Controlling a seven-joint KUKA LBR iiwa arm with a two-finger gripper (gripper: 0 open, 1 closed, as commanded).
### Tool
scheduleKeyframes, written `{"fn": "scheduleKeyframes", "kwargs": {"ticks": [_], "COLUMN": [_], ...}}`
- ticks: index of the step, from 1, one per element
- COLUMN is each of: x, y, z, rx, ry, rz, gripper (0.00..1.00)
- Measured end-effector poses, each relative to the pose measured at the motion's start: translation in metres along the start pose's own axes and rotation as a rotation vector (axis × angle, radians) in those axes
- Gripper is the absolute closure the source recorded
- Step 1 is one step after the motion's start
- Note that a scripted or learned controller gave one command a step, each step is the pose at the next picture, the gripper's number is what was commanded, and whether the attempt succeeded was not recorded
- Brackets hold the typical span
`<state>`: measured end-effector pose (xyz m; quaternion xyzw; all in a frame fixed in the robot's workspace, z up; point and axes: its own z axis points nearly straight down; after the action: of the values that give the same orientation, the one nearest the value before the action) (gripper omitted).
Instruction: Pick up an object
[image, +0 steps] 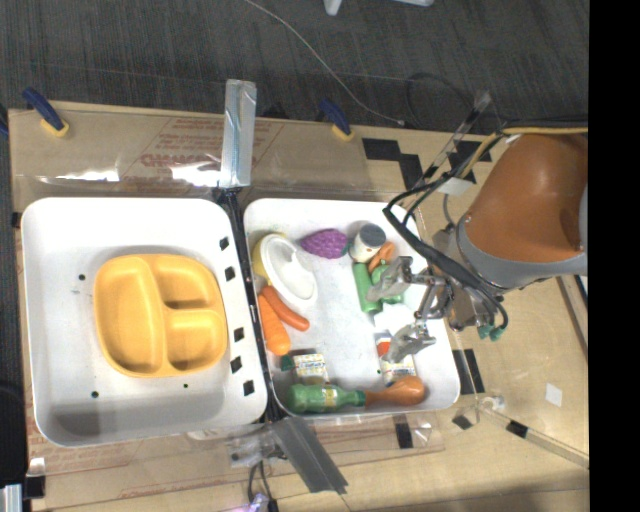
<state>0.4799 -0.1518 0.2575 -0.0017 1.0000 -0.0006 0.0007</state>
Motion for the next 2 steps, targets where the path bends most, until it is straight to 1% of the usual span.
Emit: {"fn": "scheduleKeyframes", "kwargs": {"ticks": [1,2], "x": [-0.042,-0.1], "y": [-0.042,-0.059], "z": [0.158,0.151], "rx": [-0.005,0.0], "ry": [0.011,-0.003], "rz": [0.007,0.14], "gripper": [0.0,0.0]}}
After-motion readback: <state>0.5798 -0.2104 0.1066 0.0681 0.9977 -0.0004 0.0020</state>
